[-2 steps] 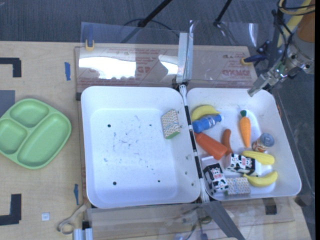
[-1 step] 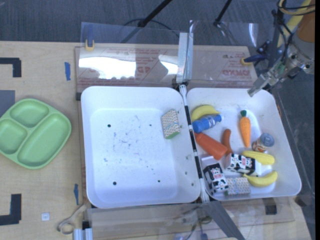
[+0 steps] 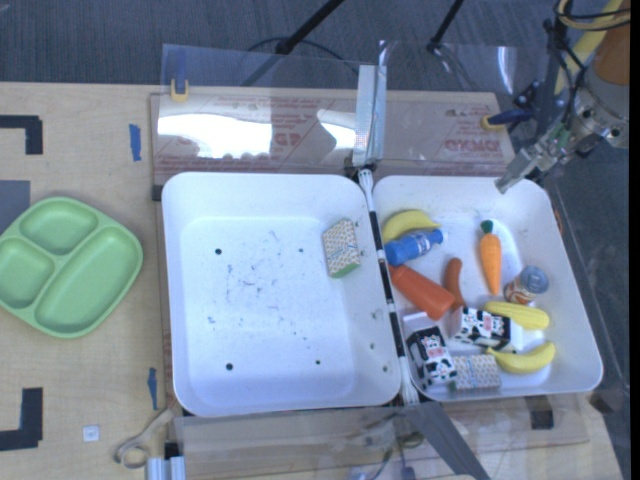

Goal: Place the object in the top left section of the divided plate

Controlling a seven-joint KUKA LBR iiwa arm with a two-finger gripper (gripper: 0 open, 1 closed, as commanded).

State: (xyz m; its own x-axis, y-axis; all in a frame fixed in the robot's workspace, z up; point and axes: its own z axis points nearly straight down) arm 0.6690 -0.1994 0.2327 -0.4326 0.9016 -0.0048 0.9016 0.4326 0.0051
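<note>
A pale wooden bench is set on dark grey carpet. Two glossy white bins are carried side by side: the left bin holds a patterned sponge; the right bin is crowded with smooth plastic food. A green divided plate lies well left. The claw is seen over the right bin's far corner; its state cannot be told.

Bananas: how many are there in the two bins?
3, all in the right bin. One banana lies at its upper left near the divider, a second sits at the lower right, and a third is just below it. More may be hidden under other things.
</note>
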